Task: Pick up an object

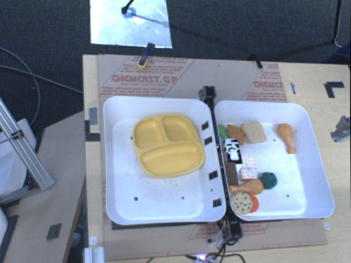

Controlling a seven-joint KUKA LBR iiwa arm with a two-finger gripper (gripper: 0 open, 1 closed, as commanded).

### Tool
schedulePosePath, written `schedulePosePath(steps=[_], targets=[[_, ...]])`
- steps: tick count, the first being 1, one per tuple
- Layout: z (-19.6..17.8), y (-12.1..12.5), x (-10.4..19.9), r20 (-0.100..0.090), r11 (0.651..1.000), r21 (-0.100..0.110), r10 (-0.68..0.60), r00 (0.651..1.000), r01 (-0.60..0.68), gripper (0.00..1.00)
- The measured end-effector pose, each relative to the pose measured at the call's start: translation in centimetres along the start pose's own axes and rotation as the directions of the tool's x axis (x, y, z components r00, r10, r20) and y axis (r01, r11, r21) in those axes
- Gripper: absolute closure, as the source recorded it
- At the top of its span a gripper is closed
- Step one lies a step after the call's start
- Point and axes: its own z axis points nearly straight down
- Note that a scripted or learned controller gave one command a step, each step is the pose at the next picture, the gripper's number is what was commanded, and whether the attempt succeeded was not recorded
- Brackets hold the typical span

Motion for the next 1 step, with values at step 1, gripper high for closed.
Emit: schedulePosePath(steps=[1], targets=[[-3.08,0.02,-1.17,0.001,1.000,-0.001,0.000,1.000,0.000,1.00]])
